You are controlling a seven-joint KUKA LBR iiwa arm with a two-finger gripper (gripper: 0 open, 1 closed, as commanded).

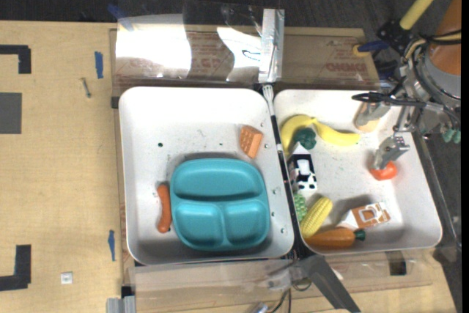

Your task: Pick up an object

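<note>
Camera view: gripper over the right bin

Largest, the teal tray (pixel 218 203) lies far left of the fingers. The gripper (pixel 384 134) hangs with 2 fingers apart, gripping nothing. A small orange-red object (pixel 384 171) sits just below 1 fingertip (pixel 389 152).

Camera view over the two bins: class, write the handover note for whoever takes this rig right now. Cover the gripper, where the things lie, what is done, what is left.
Gripper: low in the right bin, fingers apart, one by the back wall and one just above the small red-orange piece. Nothing between them.
Right bin also holds a banana, cow figure, corn, carrot and small carton.
Left bin: teal tray, sausage, orange wedge.
Done: approach. Left: close on a thing and lift.
</note>
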